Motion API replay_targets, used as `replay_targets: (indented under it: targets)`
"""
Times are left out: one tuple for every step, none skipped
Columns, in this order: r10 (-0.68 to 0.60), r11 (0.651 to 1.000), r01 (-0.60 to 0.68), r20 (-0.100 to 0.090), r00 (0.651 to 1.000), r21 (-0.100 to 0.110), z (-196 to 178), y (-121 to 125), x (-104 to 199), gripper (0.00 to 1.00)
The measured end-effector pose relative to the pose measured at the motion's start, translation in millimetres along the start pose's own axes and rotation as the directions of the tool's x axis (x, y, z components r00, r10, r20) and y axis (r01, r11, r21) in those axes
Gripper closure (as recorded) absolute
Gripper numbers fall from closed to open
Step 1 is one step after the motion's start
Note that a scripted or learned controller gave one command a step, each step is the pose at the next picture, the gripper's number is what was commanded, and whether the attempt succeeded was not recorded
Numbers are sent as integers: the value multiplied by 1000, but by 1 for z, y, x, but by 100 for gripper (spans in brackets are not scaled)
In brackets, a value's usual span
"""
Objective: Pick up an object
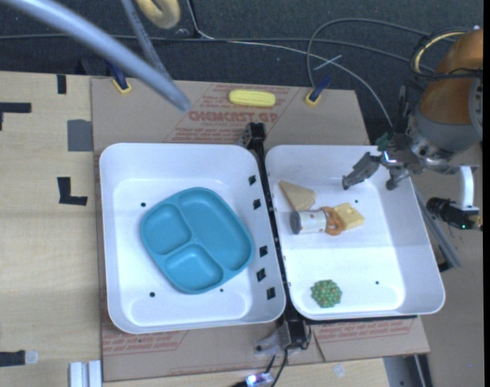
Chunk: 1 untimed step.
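Reaching in from three o'clock, I hang my gripper [377, 172] over the upper right part of the right bin [406, 240], near its far rim. My two fingers [356, 174] are spread apart with nothing between them, one pointing toward nine o'clock, the other toward the bin's right wall.

Below and toward eight o'clock from my gripper lie the things I could take. A tan wedge [297, 194] sits near the bin's left wall. Just beneath it a small white cylinder [308, 221] lies on its side, and it touches an orange and yellow piece [343, 218] at its three o'clock side. All three are apart from my fingers. A green bumpy ball [326, 293] rests alone toward six o'clock, near the bin's front edge.

The left bin [124, 184] holds a blue divided plate [196, 239], tilted diagonally. At twelve o'clock, beyond both bins, a yellow object [251, 98] lies on the cardboard [213, 115].
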State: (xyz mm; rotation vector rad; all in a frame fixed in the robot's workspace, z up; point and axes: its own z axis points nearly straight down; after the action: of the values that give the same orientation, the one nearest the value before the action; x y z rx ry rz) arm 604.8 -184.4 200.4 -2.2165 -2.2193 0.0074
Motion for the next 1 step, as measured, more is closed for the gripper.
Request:
replay_targets:
  targets:
    - [0, 1000, 0, 0, 1000, -1, 64, 3, 2, 0]
